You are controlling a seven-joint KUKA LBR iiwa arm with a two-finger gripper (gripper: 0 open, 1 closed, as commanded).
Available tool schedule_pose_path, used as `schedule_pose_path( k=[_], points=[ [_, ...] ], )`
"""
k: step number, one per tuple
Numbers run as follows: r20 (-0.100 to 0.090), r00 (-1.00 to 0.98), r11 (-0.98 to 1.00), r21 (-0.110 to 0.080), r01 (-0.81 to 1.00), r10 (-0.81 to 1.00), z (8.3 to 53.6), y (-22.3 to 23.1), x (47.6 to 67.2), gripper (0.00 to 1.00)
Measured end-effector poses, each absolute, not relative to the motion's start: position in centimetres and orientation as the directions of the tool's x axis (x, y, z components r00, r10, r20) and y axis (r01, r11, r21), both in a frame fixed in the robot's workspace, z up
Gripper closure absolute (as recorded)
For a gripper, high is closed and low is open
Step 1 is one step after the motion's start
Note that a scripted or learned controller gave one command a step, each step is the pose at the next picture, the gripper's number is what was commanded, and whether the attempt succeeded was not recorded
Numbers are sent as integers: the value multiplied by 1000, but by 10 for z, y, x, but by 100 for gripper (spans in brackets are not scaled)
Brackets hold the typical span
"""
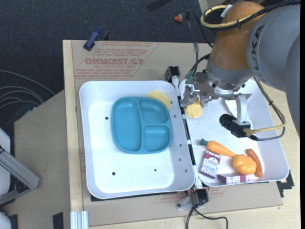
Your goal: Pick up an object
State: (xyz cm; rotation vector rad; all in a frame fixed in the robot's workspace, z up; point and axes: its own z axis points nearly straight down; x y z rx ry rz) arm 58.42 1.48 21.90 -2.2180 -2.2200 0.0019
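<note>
My gripper (193,98) hangs over the left edge of the right bin (271,128), close to the wall between the bins. Directly below it, touching or nearly touching, is a pale yellow round disc (194,111); whether it is gripped is hidden. Toward the front of the right bin lie a carrot (219,148), an orange pepper (243,163), a red chili (256,160), a red and white packet (210,165) and a small flat box (231,178).
The left bin (95,156) holds a blue divided plate (141,124), with a yellow piece (159,97) at its far right corner. The arm covers the back of the right bin. A blue object (94,38) lies on the bench's far edge.
</note>
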Motion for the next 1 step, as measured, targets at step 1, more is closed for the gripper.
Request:
schedule_pose_path(
  k=[1],
  points=[
    [1,-1,1,-4,1000,1000,267,66,506,100]
  ],
)
